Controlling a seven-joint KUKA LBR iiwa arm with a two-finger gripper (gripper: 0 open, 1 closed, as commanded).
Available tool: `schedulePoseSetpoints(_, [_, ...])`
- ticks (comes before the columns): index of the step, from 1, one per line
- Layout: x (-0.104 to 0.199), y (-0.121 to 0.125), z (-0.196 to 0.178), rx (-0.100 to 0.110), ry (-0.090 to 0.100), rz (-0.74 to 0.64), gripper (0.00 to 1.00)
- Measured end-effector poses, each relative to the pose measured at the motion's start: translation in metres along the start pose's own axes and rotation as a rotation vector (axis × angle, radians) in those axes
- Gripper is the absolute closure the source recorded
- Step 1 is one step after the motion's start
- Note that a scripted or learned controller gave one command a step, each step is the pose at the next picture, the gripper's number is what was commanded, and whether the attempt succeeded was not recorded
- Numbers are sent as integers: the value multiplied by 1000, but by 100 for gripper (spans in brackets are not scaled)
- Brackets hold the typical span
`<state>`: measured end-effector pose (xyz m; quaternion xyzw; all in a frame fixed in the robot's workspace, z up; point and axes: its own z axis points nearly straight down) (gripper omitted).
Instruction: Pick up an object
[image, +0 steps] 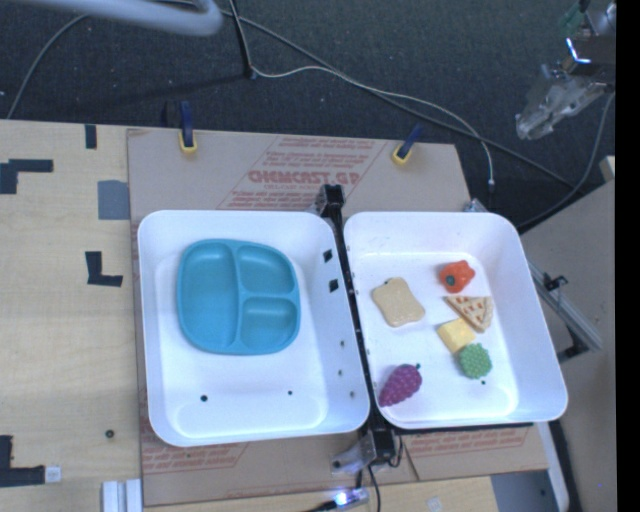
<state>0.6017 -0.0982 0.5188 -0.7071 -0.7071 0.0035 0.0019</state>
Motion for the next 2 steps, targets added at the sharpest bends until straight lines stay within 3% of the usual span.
schedulePoseSetpoints(1, [63,-19,182,14,4,-4,100])
schedulePoseSetpoints(2, [141,31,-14,-20,3,-7,100])
